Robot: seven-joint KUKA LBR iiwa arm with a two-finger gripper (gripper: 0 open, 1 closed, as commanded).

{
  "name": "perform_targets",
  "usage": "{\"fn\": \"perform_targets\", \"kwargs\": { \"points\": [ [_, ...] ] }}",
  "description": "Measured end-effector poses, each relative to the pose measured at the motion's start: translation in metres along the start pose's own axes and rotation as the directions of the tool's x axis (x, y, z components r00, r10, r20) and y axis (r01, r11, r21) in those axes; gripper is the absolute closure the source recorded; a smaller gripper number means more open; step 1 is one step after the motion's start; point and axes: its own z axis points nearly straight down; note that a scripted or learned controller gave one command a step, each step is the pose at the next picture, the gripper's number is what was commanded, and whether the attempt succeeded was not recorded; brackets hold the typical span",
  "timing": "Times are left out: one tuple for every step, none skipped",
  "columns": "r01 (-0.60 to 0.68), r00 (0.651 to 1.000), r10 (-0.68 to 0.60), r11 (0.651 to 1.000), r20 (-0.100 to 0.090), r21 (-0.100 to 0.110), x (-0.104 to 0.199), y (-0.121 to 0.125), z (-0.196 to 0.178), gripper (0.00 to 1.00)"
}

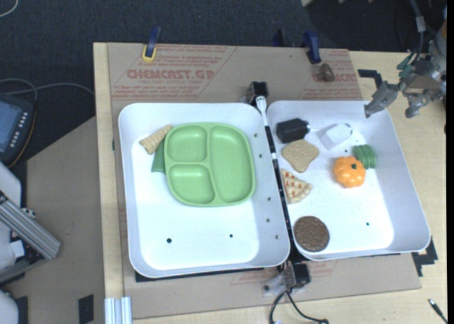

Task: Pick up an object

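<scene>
The end effector (396,100) looks open and holds nothing, up by the far corner of the right bin (397,166), so it must next drop toward the orange pumpkin (349,171) there.

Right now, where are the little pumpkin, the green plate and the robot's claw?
pumpkin (349,171), camera view, middle of its orange body.
green plate (211,164), camera view, its central divider.
claw (396,101), camera view, between its fingertips.
</scene>
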Motion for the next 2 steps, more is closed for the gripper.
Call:
{"fn": "perform_targets", "kwargs": {
  "points": [
    [0.003, 1.000, -0.003, 1.000, 0.003, -0.013, 0.000, 0.002, -0.008, 0.00],
    [0.005, 1.000, -0.005, 1.000, 0.002, -0.009, 0.005, 0.006, 0.036, 0.00]
  ]
}}
